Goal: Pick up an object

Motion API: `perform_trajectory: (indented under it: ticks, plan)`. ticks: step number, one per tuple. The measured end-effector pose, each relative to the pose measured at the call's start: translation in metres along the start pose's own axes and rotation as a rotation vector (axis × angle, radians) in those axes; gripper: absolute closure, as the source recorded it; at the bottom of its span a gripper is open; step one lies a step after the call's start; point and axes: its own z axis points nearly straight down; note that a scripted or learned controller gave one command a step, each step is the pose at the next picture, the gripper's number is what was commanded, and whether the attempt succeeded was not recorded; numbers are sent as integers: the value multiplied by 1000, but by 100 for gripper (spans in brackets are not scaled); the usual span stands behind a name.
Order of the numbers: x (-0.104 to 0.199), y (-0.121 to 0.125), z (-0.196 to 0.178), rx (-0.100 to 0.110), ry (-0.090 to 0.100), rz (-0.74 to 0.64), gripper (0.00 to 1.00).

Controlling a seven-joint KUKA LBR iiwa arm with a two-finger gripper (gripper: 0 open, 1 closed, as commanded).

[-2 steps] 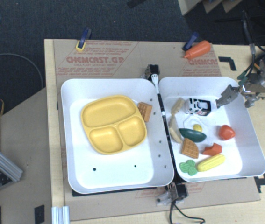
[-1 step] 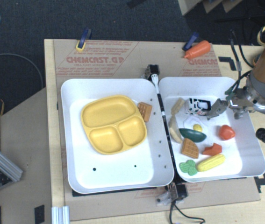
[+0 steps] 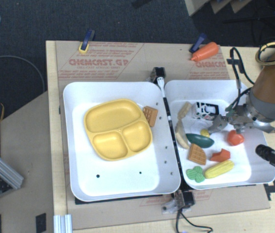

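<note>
While tool [image 3: 224, 125] aperture unclear: right bin [image 3: 202, 89] of toy foods, left bin [image 3: 74, 130] with yellow tray [image 3: 118, 129].

You lose most of the arm [image 3: 272, 84] past the picture's right edge. Its wrist hides the right bin's [image 3: 210, 87] right wall and whether the claw [image 3: 224, 125] is parted. The printed card [image 3: 206, 110] near the bin's far edge is too small to read.
</note>
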Motion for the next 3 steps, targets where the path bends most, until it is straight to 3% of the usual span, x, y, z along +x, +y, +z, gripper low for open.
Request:
perform_trajectory:
  ticks: [1,2,3]
  plan:
    - [-2,-1,50,-24,0,1,0]
    - [-3,8,51,-37,-8,-1,0]
    - [0,1,50,-13,-2,-3,100]
